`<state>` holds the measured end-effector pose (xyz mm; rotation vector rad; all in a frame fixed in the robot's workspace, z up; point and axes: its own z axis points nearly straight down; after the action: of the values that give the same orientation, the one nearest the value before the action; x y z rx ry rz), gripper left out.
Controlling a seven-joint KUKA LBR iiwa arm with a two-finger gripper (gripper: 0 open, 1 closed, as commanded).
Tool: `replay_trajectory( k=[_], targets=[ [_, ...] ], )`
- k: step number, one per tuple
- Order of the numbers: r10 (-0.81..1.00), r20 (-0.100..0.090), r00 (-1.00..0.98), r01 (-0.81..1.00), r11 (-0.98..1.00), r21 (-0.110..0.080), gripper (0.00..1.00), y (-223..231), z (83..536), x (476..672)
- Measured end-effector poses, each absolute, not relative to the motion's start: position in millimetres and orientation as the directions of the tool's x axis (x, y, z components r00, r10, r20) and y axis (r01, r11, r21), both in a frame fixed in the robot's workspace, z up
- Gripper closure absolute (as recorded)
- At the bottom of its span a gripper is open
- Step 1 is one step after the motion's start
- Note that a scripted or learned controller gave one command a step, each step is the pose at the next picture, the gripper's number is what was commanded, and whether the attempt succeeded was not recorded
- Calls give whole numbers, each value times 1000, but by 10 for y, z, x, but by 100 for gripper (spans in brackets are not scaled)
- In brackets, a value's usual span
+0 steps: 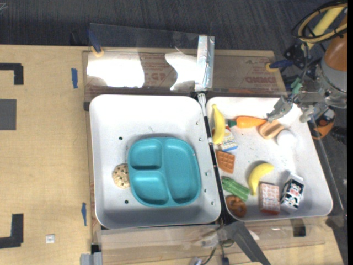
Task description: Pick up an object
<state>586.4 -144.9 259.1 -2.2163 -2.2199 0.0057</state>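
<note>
My gripper hangs over the right bin's far corner, fingers spread, nothing between them. Just below it lies a bread-like piece, possibly touching the carrot. The teal divided plate sits in the left bin, a cookie beside it.

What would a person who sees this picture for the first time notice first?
The teal divided plate in the left bin stands out most, with a cookie beside its left edge. The right bin is crowded with toy food, such as a banana, a carrot and a lemon. The pincer hangs over that bin's far right corner.
</note>
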Motion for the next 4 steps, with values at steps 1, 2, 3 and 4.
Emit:
replay_trajectory(
  k=[1,2,3,4],
  targets=[
    [982,4,-187,982,187,-9,0,-1649,1543,5162],
    [949,-2,-317,949,317,3,0,-1053,861,5213],
    [986,0,167,986,-167,-5,0,-1117,860,6013],
    [966,0,260,966,-260,-8,0,-1364,1050,5051]
  ],
)
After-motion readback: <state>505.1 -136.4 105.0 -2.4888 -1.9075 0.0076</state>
